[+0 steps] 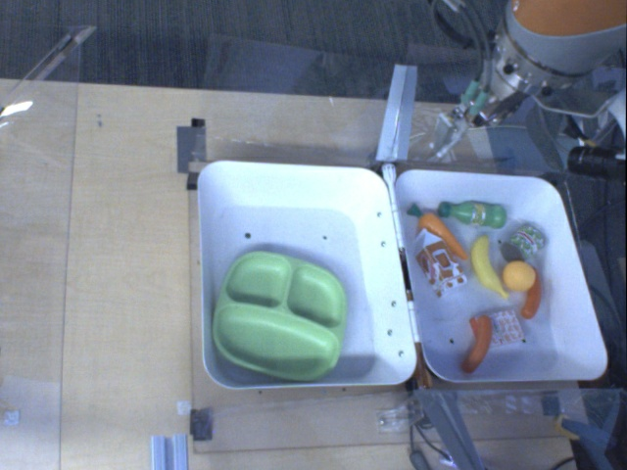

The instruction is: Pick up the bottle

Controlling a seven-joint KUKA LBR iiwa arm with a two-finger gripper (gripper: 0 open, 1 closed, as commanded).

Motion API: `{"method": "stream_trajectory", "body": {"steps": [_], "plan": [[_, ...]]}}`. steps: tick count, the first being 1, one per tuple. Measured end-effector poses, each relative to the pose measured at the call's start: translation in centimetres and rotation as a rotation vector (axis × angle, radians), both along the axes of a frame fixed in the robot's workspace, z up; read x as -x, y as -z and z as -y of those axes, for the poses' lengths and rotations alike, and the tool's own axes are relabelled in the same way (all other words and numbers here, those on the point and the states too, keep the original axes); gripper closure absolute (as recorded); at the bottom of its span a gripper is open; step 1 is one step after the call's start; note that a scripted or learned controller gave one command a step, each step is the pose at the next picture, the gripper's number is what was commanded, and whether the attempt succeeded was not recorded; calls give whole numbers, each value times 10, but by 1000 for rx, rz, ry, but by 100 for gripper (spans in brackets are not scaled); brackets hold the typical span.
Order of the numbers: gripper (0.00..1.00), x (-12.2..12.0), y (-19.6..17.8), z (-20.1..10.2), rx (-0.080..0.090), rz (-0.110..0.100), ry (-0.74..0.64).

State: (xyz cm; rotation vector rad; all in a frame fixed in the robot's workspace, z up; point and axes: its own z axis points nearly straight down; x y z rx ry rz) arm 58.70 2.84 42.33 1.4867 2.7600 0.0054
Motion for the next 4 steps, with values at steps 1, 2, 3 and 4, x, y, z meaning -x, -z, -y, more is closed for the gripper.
{"method": "stream_trajectory", "body": {"steps": [1, 2, 3, 4], "plan": [[100, -48, -11, -34, 1, 1, -285], [100, -72, 83, -81, 1, -5, -433], [100, -74, 72, -82, 0, 1, -435], [100, -75, 61, -83, 0, 7, -438]]}}
